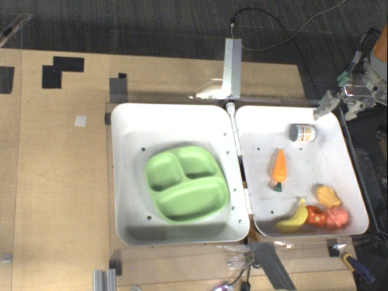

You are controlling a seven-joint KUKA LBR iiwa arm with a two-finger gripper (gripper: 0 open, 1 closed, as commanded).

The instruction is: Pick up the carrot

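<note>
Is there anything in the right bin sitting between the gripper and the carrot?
The small can lies on its side roughly between the gripper, at the bin's top right corner, and the carrot. From above, nothing covers the carrot.

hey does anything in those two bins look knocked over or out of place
One thing: the small can near the right bin's far edge lies on its side. The carrot and other toy food simply lie loose.

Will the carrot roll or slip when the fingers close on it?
The carrot looks like smooth toy plastic, so probably stiff and light. Its tapered round body may squirt out of a pinch or roll. It lies apart from the can.
</note>
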